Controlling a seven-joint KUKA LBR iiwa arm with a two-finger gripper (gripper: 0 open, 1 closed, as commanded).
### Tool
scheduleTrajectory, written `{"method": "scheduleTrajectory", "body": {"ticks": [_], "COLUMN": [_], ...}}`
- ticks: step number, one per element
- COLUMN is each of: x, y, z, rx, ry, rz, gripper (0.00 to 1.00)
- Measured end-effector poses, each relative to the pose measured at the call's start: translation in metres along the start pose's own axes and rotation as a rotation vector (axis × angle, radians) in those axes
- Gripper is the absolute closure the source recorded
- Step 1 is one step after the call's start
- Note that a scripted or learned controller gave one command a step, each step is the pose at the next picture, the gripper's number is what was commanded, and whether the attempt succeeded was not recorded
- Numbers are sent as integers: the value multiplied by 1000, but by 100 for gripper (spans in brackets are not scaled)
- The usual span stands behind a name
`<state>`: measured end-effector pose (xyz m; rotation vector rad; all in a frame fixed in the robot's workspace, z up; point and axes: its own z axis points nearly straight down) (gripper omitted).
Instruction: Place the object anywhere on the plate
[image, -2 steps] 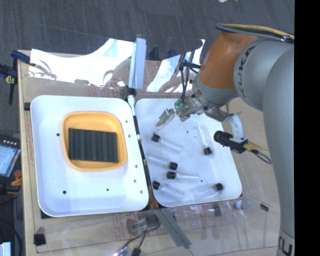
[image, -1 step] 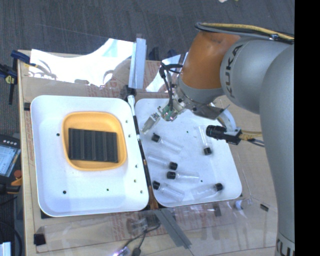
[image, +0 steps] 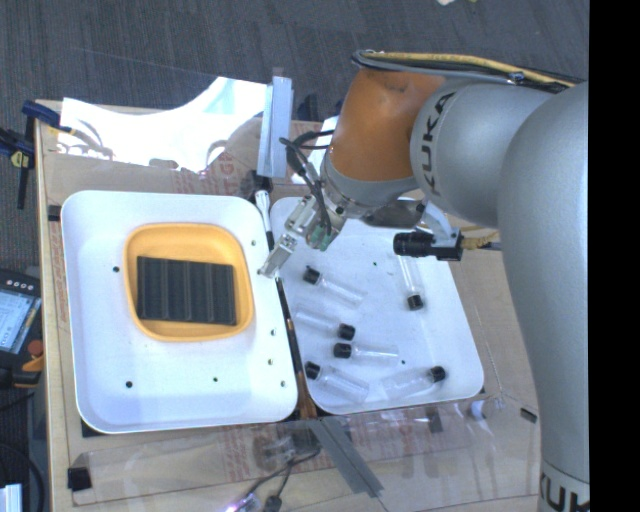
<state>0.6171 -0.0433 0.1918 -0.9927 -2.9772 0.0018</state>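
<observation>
Gripper (image: 268, 267): the view does not settle how wide it stands, and no object can be made out in its grasp. Its tip hangs over the seam where the two bins meet, near their far end, pointing down and to the left.

Arm (image: 500, 140): enters from the right, above the far part of the right bin (image: 445, 330). The orange band (image: 385, 115) sits directly above the wrist.

Vials: several clear vials with black caps lie scattered on the floor of the right bin, all on their sides.
- One vial (image: 328, 284) lies just beside the gripper tip, to its right.
- One vial (image: 411, 283) lies toward the far right of the bin.
- A cluster (image: 345, 342) lies mid-bin.
- One vial (image: 425, 378) lies at the near right corner.

Plate (image: 185, 238): yellow, with rounded corners, lying flat in the left bin (image: 100, 370). A dark ribbed panel (image: 190, 288) covers its centre. No vial rests on it.
</observation>
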Motion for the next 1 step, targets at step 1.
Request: {"method": "scheduleTrajectory", "body": {"ticks": [1], "x": [46], "y": [57], "z": [-18], "rx": [-2], "ry": [-3], "rz": [-111], "gripper": [0]}}
